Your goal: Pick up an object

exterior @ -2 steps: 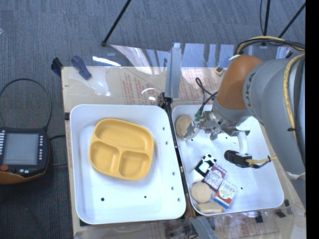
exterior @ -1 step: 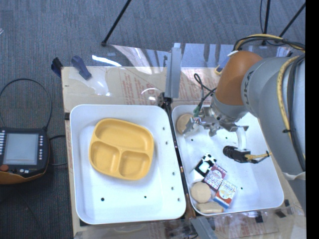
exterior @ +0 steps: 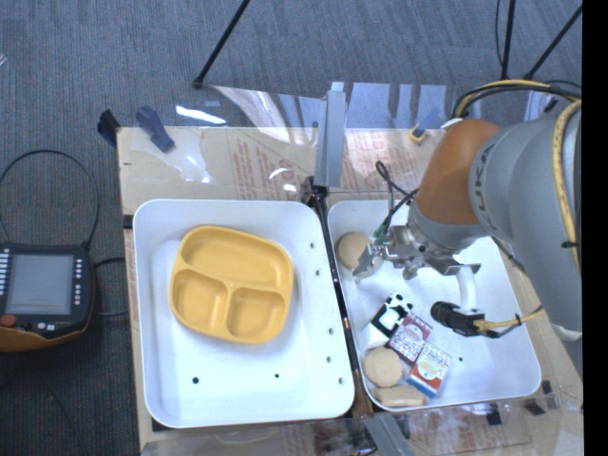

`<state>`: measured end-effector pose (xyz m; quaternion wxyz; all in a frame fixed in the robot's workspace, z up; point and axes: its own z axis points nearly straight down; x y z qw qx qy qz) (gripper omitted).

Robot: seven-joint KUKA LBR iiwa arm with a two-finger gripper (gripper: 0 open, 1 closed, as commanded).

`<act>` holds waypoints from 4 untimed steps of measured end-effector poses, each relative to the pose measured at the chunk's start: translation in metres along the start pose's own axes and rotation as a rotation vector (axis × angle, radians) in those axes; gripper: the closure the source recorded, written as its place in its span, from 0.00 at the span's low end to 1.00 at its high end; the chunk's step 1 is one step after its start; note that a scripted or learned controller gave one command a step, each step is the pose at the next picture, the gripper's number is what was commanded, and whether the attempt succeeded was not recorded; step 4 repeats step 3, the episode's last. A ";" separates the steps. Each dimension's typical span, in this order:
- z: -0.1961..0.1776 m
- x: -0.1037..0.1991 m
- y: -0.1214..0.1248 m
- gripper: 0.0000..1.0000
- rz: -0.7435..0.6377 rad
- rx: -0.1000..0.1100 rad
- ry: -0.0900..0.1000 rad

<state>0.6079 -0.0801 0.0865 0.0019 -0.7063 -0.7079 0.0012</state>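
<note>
My claw (exterior: 389,266) hangs over the upper left part of the right bin (exterior: 513,350), one of two shallow white bins side by side on the surface (exterior: 190,164). Its two fingers (exterior: 365,268) stand apart, with nothing between them.

Six loose things lie in that bin, all candidates for the pick: three tan rounds and three small printed packs. The first round (exterior: 351,248), pale beige and domed, sits just left of the claw, close by one fingertip; I cannot tell whether they touch. Below the claw, toward the camera, the black-and-white pack (exterior: 389,316) lies turned on a slant. The pink pack (exterior: 410,338) lies against it on the side away from the claw. Farther from the claw again is the white pack (exterior: 430,369), printed in blue and red. The second round (exterior: 384,366), flat and biscuit-brown, lies below the claw too, just beside the pink pack. The third round (exterior: 404,397), farthest from the claw, rests by the bin's near wall, its upper edge under the white pack.

Well to the left of the claw, the left bin (exterior: 152,369) holds one yellow tray (exterior: 231,281) with three compartments, one long and two smaller.
</note>
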 end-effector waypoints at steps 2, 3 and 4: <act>-0.009 -0.001 0.027 1.00 -0.004 0.002 0.002; -0.105 0.056 0.038 1.00 -0.004 -0.012 0.001; -0.105 0.056 0.038 1.00 -0.004 -0.012 0.001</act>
